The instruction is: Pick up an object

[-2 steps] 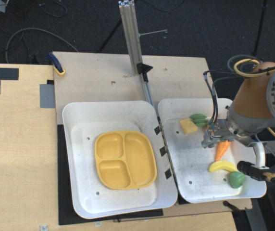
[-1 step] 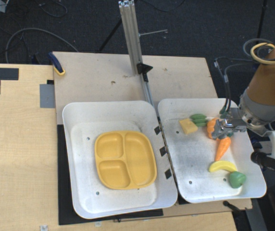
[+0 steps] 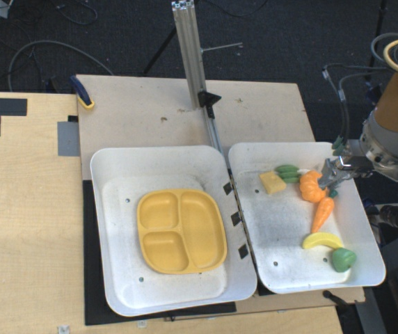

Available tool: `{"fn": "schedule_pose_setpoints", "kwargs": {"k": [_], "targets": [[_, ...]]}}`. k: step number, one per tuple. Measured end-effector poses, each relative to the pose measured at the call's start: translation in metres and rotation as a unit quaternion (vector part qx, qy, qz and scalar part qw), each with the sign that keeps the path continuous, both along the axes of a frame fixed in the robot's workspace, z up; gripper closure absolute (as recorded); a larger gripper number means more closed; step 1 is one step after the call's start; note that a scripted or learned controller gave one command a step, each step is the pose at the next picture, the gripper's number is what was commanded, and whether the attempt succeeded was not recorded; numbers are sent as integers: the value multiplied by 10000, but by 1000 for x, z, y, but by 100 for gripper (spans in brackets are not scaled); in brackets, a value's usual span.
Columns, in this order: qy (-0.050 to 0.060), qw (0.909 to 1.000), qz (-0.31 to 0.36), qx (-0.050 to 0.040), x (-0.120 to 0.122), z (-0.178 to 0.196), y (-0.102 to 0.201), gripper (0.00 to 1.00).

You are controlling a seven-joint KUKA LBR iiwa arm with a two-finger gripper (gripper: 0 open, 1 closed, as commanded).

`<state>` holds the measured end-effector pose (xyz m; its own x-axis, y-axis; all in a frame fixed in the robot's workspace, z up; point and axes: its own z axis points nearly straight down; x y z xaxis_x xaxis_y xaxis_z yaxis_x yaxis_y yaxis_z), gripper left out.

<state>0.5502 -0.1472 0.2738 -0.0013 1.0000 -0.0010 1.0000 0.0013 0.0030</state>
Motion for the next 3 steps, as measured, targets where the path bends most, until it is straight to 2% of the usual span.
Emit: {"fn": "schedule_pose_setpoints", "kwargs": {"k": [2,3], "targets": [[33,10000,12,12,-2,0,97,100],[40,10000,11,12,-15,-16,145,100]]}}
